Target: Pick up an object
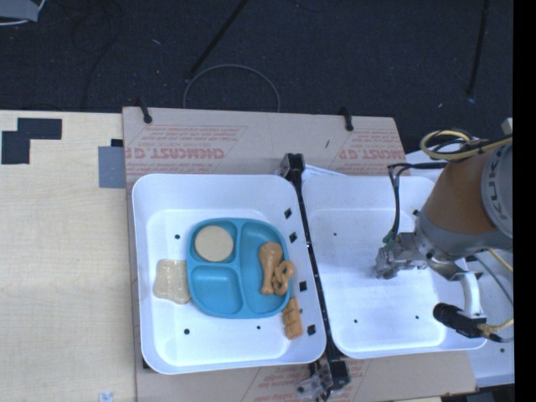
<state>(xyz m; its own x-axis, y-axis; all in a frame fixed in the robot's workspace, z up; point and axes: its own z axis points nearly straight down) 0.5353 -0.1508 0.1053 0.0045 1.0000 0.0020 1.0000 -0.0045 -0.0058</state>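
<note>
Gripper (387, 264): I see it low in the right bin (360, 325); fingers' state I cannot tell.
Blue tray (224, 296): left bin (163, 199), holding round biscuit (213, 243), pretzel (275, 268).
Pale piece (172, 280): touching the tray's left edge.

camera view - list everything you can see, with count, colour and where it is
white bins: 2, white, side by side on the bench
divided plate: 1, blue, in the left bin
round flat piece: 1, tan, in the plate's upper left compartment
pretzel-like piece: 1, brown, in the plate's right compartment
pale slab: 1, cream, on the left bin floor against the plate's left edge
small brown piece: 1, brown, left bin floor by the plate's lower right corner
cardboard sheet: 1, brown with red print, under the bins
arm: 1, grey with orange band, over the right bin
gripper: 1, dark, above the right bin floor
</note>
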